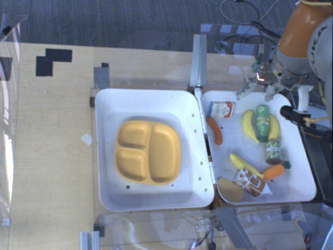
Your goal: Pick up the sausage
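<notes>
A robotics lab: a pale wooden bench carries two shallow white plastic bins framed by grey metal brackets, with loose black cables trailing over grey carpet and plastic toy food as test objects

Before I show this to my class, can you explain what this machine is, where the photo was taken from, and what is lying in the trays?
One camera looks down at a slant on a bench. The grey and orange robot arm reaches in from the right, its gripper above the right bin. That bin holds toy food: a sausage, bananas, a green bottle, a carrot and small packets. The left bin holds a yellow divided tray. Nothing is held.
</notes>
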`<state>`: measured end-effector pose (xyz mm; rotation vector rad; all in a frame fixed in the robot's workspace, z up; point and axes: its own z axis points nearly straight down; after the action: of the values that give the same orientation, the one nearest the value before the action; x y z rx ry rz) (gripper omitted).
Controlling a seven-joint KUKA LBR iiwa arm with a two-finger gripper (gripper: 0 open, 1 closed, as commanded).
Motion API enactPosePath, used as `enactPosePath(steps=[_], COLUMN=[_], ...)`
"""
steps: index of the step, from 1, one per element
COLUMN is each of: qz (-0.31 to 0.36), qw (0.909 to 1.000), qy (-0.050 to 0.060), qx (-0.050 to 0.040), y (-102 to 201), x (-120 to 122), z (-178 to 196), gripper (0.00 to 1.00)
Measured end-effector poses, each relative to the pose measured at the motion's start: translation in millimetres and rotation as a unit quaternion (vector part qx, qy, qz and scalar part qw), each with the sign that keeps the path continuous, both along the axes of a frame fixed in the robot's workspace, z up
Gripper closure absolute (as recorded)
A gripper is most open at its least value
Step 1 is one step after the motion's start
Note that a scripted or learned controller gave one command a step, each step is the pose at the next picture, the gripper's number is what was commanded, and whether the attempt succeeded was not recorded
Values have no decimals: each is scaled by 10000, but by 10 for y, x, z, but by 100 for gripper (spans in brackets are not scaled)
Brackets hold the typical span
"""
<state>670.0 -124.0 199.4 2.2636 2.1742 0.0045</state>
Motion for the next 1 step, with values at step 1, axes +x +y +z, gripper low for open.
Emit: enactPosePath(steps=[1], qz=[789], qw=[9969], qy=[-4], qx=[1], y=[764], x=[0], z=[-131], gripper=[0])
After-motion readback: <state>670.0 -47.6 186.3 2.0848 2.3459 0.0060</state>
